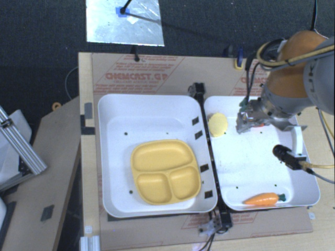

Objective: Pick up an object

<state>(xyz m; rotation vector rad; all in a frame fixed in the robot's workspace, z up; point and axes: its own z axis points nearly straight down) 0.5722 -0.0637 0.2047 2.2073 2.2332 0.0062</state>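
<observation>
Left bin: a yellow plastic three-compartment tray (165, 171), flat and awkward. Right bin: a small pale-yellow rounded lump (218, 124) sits against the divider, so a descent risks clipping the wall or rolling it away. The gripper (246, 120) hovers just beside it; its opening I cannot tell.
</observation>
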